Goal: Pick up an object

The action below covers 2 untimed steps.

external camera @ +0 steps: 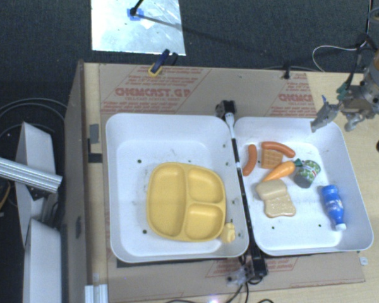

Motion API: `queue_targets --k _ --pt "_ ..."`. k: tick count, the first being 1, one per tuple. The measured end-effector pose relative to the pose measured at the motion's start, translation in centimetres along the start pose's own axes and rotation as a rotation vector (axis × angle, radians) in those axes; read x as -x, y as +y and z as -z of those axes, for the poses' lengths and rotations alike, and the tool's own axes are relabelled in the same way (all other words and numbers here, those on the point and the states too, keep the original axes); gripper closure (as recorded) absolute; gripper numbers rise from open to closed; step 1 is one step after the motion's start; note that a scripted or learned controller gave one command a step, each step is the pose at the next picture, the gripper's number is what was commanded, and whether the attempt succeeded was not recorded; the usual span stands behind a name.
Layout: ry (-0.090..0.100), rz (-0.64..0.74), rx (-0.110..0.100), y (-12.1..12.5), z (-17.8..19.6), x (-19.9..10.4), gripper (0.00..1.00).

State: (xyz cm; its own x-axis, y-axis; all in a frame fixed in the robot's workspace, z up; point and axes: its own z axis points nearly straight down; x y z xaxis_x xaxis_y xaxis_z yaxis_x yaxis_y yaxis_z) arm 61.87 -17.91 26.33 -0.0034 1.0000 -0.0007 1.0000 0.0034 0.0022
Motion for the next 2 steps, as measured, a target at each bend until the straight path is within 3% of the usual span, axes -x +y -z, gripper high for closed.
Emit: queue_targets --k 1,2 --pt "0.002 0.002 -0.003 -0.3 -8.5 -5.7 0.0" --pt "0.0 -0.002 -0.001 -3.8 -17.9 -4.8 0.0"
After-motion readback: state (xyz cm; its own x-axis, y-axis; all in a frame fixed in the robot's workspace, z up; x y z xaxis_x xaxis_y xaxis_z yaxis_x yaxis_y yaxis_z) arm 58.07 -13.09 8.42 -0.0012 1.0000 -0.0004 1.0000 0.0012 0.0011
